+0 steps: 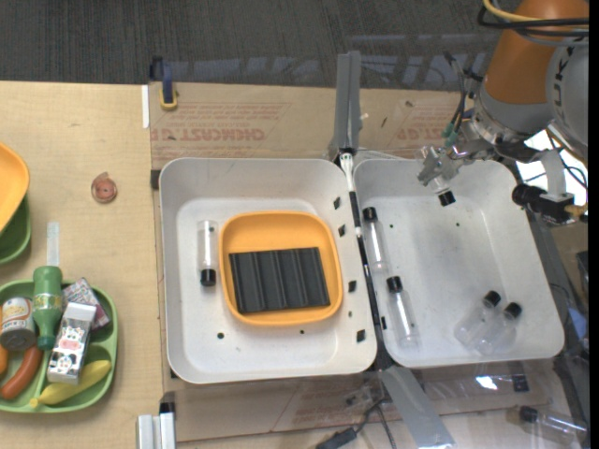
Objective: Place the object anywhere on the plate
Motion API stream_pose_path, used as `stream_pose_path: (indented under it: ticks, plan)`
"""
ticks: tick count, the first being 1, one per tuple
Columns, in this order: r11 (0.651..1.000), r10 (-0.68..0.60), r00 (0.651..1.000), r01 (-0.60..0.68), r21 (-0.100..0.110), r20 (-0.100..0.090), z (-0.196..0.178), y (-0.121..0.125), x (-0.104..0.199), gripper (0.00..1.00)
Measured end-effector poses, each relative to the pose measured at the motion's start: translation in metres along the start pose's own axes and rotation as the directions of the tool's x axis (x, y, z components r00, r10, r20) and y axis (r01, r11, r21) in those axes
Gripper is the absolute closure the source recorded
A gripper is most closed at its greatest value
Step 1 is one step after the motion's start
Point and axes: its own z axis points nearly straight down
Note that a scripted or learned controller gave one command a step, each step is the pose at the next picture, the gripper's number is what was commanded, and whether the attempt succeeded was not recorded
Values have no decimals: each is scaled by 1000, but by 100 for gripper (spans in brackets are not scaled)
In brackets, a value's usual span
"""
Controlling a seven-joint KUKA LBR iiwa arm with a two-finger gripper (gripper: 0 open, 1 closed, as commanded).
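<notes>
Bench [84, 241] — two bins [187, 251], green tray [94, 382]

Robot lab: bench w/ bins [178, 251]

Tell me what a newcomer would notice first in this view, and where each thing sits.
The yellow plate in the middle of the left bin stands out most, with a dark ribbed block lying on it. Next comes the arm's orange band at the upper right, with the hand above the right bin's far edge. A green tray of toy food sits at the far left.
</notes>
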Motion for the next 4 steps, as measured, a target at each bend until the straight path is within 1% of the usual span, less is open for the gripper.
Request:
stream_pose_path:
  ticks: [1,2,3,4]
  plan:
    - [991,-134,991,134,-2,1,-11,6,21,100]
    - [944,-331,944,331,-2,1,-3,9,33,100]
    - [872,-489,872,489,-1,1,-2,10,35,100]
    - [815,-580,815,580,-2,2,-3,6,42,100]
